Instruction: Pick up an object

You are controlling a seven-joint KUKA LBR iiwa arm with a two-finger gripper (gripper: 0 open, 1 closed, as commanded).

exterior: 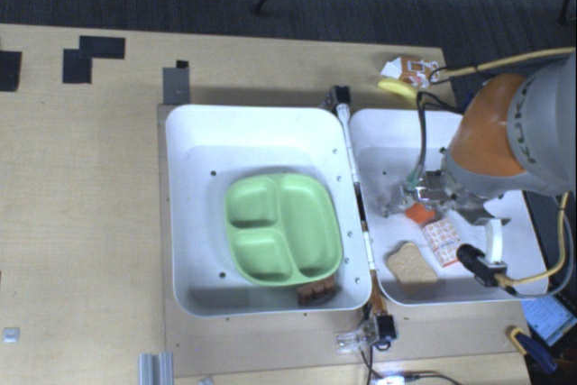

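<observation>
The gripper [407, 197] is hanging low in the right bin [379, 135], touching an orange object [418, 214]; its grasp cannot be told. A tan piece [412, 263] is lying near.

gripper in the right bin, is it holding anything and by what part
Cannot be told: the gripper sits low over the orange item, with its tip hidden by the arm's wrist.

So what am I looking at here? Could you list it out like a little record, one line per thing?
arm: grey with an orange band, reaching into the right bin
gripper: low in the right bin; fingers too hidden to judge
left bin: holds a green divided plate with a small brown object at its near edge
right bin contents: tan bread-like piece, patterned red and white card, small orange piece
bench beyond bins: a yellow and white item
</observation>
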